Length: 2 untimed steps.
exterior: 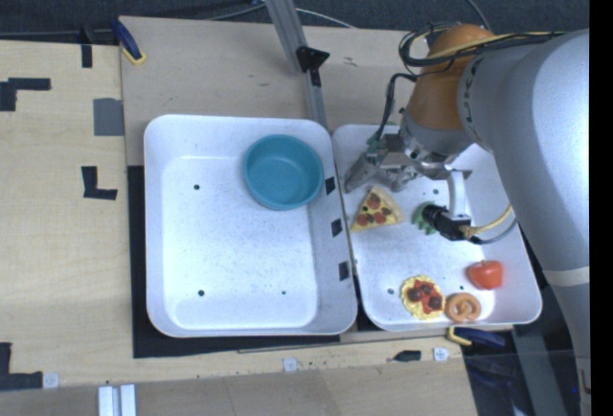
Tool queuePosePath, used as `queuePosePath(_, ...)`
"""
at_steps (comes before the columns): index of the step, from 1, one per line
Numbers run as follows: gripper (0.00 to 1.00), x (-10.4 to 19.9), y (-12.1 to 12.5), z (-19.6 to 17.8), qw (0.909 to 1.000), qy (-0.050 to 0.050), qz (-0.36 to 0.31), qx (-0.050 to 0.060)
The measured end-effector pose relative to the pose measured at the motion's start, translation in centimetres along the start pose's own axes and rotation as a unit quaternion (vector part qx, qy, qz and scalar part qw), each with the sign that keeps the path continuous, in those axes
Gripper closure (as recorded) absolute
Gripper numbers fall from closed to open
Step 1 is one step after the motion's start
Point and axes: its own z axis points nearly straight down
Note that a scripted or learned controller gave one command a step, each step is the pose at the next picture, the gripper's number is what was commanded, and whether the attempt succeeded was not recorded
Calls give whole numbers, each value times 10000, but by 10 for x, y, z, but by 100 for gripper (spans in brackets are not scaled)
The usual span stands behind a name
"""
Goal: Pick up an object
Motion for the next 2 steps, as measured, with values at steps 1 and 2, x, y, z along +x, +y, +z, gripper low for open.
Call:
queuePosePath(1,100,0,1,-12,10000,-4,-1,-10)
queuePosePath(2,100,2,11,-65,10000,-1,3,-24)
